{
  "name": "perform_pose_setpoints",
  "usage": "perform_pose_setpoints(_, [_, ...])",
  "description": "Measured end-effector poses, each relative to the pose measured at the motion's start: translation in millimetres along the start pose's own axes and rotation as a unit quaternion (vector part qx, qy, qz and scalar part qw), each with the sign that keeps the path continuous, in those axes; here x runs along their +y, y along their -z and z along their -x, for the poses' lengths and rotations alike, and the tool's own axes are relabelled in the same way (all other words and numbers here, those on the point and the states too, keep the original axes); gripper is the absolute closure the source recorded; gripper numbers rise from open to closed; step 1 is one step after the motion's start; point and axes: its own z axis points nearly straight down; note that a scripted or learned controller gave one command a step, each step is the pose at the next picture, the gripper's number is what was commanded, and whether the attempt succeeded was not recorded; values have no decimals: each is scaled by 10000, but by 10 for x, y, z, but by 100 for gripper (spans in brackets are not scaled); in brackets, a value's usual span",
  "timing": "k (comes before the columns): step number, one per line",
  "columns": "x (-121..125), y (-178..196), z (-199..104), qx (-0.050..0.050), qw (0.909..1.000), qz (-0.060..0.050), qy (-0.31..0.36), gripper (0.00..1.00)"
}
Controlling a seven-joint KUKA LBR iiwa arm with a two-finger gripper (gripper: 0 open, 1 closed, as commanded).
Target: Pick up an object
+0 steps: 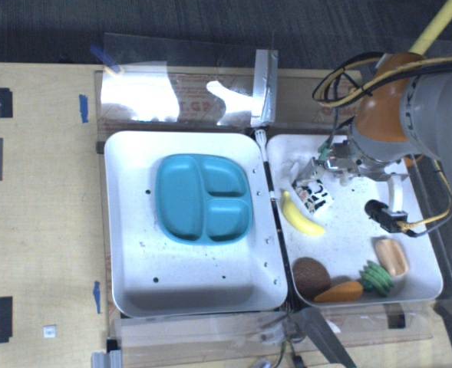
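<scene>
Smooth curved banana (302, 217) lies just left of gripper (313, 192), whose jaws clasp a black-and-white cow toy (315, 198)

Your arm (433, 110) comes in from the right over the right bin (433, 282), grey body with the orange band (383, 117) sitting above that bin's back edge. The wrist angles down and left into the bin's back-left area, putting the gripper (315, 182) low near the bin's left wall. Gripper tip is right at a small black-and-white object (315, 198); contact or grasp isn't readable from this angle.
</scene>
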Motion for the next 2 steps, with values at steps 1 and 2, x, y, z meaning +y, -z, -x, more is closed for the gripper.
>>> perform_pose_setpoints(1, [-179,16,-77,31,9999,65,-139,0])
perform_pose_setpoints(2, [-20,-2,-49,29,9983,-21,-575,0])
